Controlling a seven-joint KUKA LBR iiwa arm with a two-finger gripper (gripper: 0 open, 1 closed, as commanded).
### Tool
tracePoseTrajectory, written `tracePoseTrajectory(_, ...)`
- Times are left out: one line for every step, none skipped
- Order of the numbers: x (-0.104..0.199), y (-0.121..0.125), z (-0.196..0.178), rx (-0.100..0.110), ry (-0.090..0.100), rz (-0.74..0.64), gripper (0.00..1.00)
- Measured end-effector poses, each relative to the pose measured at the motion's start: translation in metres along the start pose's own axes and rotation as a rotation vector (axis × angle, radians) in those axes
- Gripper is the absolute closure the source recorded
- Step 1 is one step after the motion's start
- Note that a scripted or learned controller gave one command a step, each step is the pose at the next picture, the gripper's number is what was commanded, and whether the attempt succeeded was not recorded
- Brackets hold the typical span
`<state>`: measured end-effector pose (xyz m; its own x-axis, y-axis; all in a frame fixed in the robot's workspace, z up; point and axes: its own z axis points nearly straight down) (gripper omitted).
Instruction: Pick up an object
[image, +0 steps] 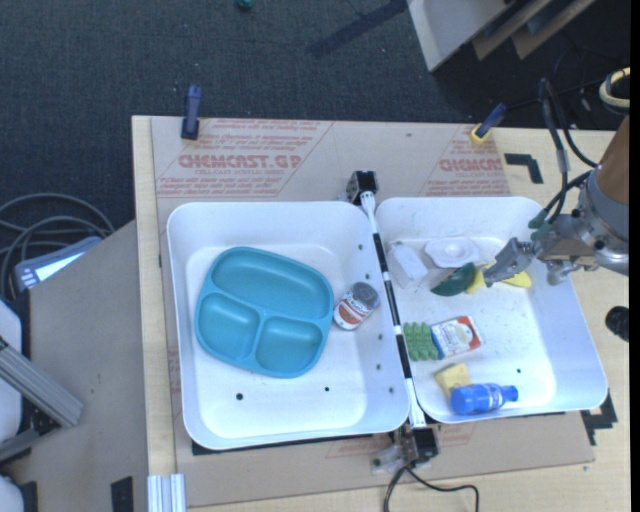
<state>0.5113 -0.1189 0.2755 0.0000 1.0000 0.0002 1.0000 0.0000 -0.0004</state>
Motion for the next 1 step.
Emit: tracePoseTrajectory(-0.0159, 0.0524, 0.1289, 0.001, 0.000, 0.001, 0.00)
